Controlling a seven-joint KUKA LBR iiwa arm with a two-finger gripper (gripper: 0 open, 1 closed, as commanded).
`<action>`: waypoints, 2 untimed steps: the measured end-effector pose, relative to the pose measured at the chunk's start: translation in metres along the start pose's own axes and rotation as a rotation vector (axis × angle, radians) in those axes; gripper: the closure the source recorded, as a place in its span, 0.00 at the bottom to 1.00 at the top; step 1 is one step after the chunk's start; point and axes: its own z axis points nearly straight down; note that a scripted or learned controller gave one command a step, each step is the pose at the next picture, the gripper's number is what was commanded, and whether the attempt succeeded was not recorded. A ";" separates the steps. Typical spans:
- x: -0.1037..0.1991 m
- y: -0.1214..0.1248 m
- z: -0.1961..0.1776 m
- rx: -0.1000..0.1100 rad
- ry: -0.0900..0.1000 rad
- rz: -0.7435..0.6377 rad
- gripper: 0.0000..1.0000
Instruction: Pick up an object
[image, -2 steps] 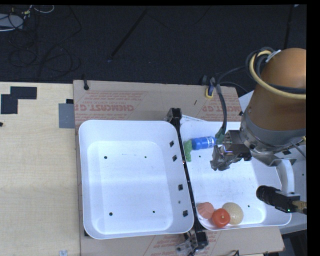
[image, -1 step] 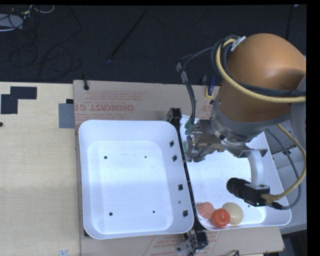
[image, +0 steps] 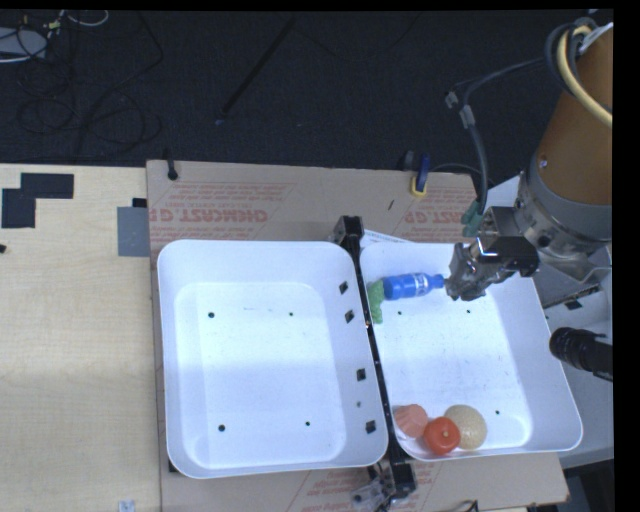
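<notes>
A blue bottle with a pale cap end lies on its side near the far left corner of the right bin. A green piece rests against its left end, by the divider. My gripper hangs low over the far part of this bin, just right of the bottle's cap end, close to it or touching it. At the bin's near edge sit a red round object, a beige ball and a pink piece, all touching or nearly so.
The left bin sits beside the right one, with a black clip strip between them. A yellow-and-blue clamp stands on the cardboard behind. The arm's grey and orange body overhangs the right bin's far right corner.
</notes>
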 end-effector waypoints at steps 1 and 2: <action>-0.034 0.042 -0.112 -0.007 -0.001 -0.004 1.00; -0.013 0.013 0.053 0.026 0.001 -0.006 1.00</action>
